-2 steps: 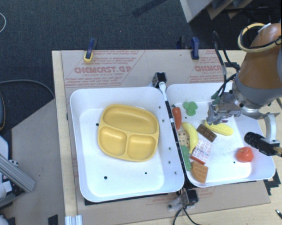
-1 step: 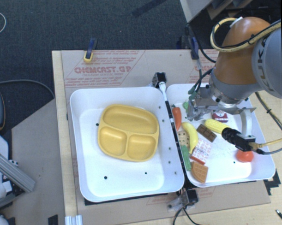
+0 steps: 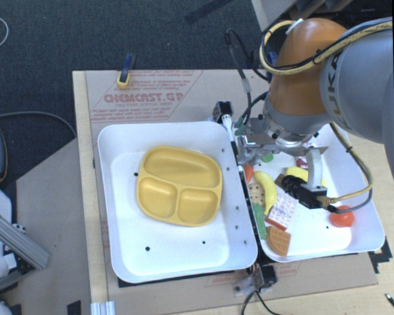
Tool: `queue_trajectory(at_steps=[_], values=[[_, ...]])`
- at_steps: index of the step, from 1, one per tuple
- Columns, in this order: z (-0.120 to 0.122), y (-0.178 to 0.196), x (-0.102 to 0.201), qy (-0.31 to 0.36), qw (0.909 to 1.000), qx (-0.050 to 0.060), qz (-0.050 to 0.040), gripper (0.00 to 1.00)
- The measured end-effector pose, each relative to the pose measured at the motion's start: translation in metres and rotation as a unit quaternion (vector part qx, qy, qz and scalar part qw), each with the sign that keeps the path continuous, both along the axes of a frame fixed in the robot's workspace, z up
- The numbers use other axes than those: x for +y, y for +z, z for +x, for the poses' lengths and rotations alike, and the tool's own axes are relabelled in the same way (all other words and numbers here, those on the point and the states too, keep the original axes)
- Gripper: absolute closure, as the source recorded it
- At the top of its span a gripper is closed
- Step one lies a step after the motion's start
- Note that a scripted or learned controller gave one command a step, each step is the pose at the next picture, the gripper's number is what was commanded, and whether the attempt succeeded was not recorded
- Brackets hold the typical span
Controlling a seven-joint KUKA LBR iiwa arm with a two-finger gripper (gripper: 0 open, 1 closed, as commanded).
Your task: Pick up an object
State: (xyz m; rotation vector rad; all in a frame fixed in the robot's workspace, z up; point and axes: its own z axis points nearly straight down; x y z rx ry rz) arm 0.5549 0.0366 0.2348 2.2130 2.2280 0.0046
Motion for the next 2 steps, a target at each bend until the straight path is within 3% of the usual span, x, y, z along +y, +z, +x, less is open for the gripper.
queue_trajectory(at_steps=[1, 2], values=[[0.01, -0.005, 0.0, -0.003, 1.0, 0.0, -0.0011, 1.0], [0.002, -0.021, -0.001, -0.004, 1.0, 0.004, -0.0006, 1.0]])
